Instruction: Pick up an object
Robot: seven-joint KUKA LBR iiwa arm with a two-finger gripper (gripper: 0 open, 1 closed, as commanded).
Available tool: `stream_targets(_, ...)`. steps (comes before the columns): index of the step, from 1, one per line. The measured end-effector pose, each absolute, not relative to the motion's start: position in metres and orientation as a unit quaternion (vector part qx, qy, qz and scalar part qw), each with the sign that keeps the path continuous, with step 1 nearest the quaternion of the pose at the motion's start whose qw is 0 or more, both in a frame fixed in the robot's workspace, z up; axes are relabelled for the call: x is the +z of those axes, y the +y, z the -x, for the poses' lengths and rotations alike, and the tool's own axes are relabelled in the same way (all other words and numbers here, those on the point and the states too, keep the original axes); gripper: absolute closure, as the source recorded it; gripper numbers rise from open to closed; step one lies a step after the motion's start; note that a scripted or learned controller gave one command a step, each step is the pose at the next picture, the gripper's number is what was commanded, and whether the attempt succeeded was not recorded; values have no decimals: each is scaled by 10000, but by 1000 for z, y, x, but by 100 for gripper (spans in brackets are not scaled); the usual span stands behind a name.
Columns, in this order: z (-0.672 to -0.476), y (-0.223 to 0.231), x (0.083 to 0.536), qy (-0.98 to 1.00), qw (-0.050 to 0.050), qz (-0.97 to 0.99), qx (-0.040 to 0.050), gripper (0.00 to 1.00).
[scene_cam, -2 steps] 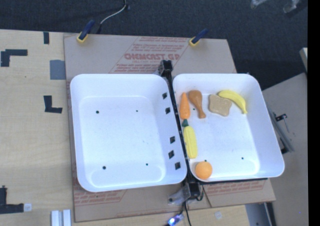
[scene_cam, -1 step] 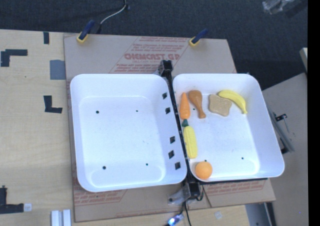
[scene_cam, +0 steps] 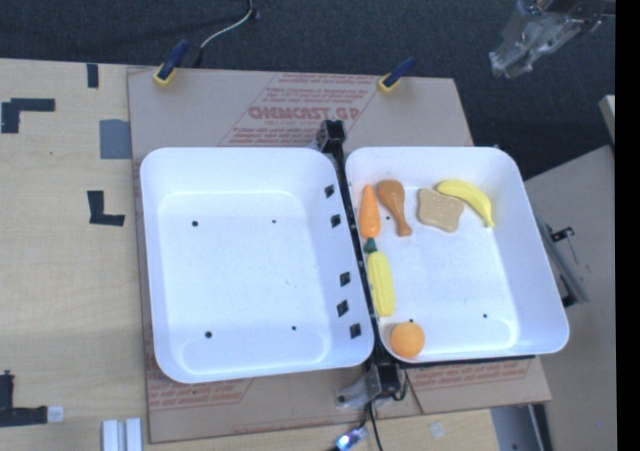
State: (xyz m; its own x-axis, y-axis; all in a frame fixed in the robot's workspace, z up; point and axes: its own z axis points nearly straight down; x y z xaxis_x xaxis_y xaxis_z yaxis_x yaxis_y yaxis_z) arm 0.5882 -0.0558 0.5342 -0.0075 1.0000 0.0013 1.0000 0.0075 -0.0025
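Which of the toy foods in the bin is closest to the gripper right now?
The banana, curved and yellow, at the far right corner of the right bin. It lies nearest the gripper, which hangs above that corner; the orange is farthest.

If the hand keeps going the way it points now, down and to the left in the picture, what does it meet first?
Probably the bare dark floor beyond the right bin; the hand sits outside the bin's far corner. Depth is unclear, so it might reach the banana.
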Motion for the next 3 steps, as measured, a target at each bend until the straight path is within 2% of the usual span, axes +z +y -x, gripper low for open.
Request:
stream_targets(1,-545,-19,503,-7084,28,7058,30,100)
stream_targets(2,-528,64,494,-7106,23,7036,22,100)
stream_targets(3,-483,119,536,-7101,3,7041,1,100)
